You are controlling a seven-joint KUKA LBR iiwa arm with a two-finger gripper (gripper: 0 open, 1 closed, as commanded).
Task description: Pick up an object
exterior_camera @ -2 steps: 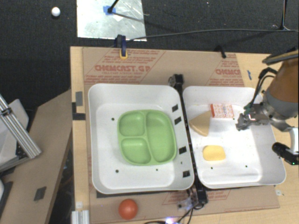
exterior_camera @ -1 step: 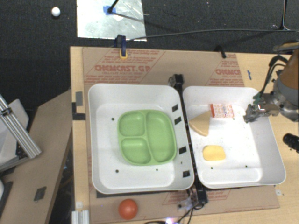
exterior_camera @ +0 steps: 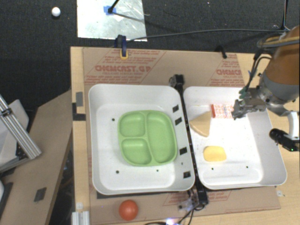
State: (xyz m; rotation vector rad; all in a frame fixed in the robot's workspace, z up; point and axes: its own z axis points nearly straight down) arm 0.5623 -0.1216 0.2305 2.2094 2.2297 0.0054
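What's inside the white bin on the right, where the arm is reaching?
The right bin holds a yellow block, a tan wedge and a small red-and-white box. The gripper covers the box's right end, so anything beneath it is hidden.

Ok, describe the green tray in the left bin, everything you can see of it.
The green tray is pale green, looks like smooth plastic, and is a rounded rectangle with three compartments: two smaller ones on its left side, one long one on its right. It lies flat and upright, turned slightly askew, near the middle of the left bin. Its compartments hold nothing visible. It touches only the bin floor; the gripper is over the other bin.
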